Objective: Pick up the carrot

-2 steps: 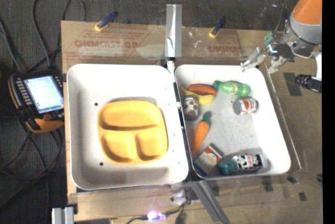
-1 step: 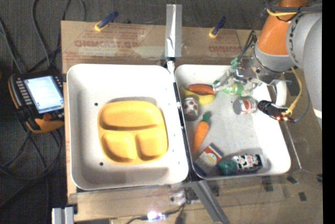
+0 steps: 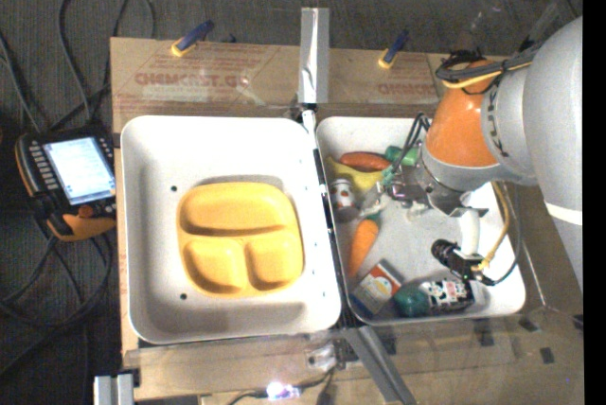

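My gripper (image 3: 396, 188) hangs over the right white bin (image 3: 511, 299), toward its middle; I cannot tell how it is set, since the wrist hides much of it. The long orange carrot with a green top (image 3: 363, 242) lies on the bin floor at about seven o'clock from my gripper, near the bin's left wall, green end pointing up toward me. At eleven o'clock lies a red-and-yellow toy piece (image 3: 362, 164). In the left white bin (image 3: 142, 204), at nine o'clock, sits a yellow divided plastic tray (image 3: 241, 236).
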Available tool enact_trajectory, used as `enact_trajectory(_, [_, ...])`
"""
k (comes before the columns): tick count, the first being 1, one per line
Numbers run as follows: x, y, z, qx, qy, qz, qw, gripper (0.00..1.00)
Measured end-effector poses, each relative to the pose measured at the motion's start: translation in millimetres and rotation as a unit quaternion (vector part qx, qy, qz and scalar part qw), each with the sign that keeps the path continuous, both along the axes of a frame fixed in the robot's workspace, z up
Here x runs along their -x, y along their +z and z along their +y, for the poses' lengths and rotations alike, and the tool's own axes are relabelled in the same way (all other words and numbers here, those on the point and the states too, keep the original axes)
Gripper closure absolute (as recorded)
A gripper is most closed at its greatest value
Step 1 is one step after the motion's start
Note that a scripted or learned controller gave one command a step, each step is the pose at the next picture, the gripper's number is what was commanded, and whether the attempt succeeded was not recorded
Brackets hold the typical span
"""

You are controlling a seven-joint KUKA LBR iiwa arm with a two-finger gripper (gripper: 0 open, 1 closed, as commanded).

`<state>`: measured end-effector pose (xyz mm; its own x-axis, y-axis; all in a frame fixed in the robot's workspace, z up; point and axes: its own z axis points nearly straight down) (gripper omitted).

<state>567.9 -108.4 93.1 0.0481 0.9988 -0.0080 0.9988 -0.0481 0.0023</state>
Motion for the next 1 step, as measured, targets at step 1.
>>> enact_trajectory(1, [-0.3, -0.4, 4.5, -0.0016, 0.003, 0.001, 1.0, 0.0])
